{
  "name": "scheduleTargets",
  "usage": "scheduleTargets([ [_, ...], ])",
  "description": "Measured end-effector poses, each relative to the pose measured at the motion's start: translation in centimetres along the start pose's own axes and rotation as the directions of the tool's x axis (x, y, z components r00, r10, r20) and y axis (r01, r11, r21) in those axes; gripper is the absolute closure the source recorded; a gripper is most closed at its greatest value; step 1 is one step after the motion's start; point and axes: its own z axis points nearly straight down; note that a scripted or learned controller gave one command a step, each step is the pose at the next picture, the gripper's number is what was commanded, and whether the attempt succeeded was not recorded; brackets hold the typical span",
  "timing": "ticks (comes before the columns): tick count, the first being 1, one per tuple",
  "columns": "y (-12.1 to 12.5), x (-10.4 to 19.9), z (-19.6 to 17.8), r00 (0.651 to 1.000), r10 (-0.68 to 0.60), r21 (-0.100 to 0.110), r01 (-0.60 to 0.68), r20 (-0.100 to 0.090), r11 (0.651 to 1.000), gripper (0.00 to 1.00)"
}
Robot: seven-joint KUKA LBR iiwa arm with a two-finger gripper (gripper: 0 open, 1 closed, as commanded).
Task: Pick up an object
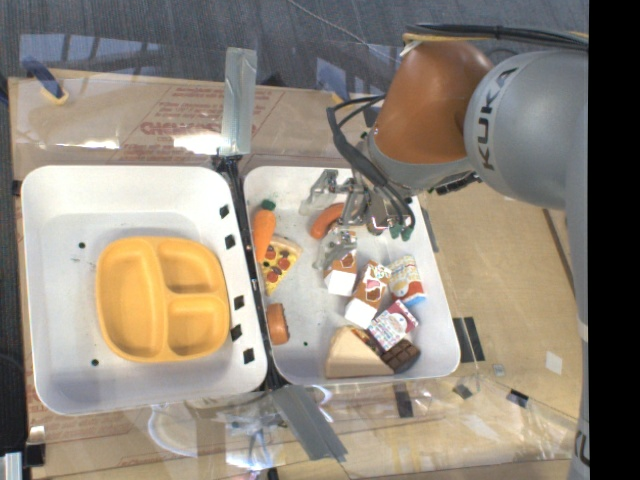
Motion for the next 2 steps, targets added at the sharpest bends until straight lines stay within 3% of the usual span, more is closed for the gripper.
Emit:
scheduleTargets([
  [1, -4.6, 5.7, 10.7, 0.938, -0.346, -0.001, 0.346, 0.000, 0.938, 0.00],
  [2, -1.2, -3.0, 10.4, 0.966, -0.259, 0.003, 0.259, 0.007, 0.966, 0.00],
])
